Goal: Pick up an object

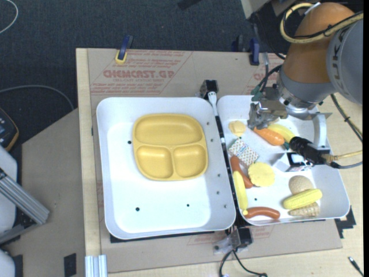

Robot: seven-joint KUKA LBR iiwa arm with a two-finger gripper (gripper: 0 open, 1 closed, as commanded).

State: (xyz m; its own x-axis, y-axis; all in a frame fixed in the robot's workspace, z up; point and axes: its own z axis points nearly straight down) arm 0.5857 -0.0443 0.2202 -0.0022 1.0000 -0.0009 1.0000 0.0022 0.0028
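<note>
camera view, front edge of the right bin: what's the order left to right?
Yellow banana → red sausage → corn cob, which lies on a tan waffle piece at the bin's right end.

2 glossy white plastic bins [115, 154], matt yellow plastic tray [170, 144], bench [173, 68] seemingly raw cardboard

"CHEMCAST GP" in red, brown board [151, 68]
</note>
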